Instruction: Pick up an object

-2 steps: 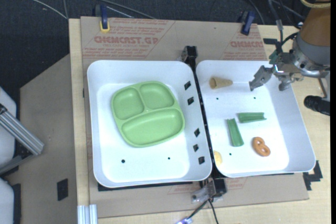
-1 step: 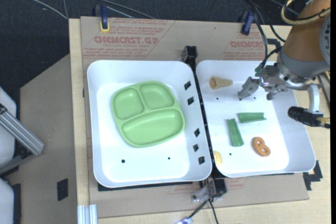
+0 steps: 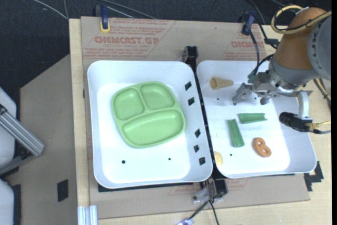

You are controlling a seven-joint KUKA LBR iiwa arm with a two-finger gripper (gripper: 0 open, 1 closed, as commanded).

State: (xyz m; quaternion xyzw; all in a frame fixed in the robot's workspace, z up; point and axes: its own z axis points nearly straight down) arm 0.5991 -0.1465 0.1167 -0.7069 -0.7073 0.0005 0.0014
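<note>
Gripper (image 3: 251, 93) over right bin (image 3: 300, 163) — two green sticks (image 3: 235, 133), one pretzel (image 3: 261, 147)

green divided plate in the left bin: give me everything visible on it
The green divided plate is pale green, matte and plastic-looking, with rounded corners. Raised ridges split it into three compartments: two small ones on the far side and one large one nearer the camera. It lies flat, right side up, turned slightly askew in the left bin, about at the middle of the floor, clear of the walls. Nothing is seen in its compartments and nothing touches it except the bin floor.
</note>
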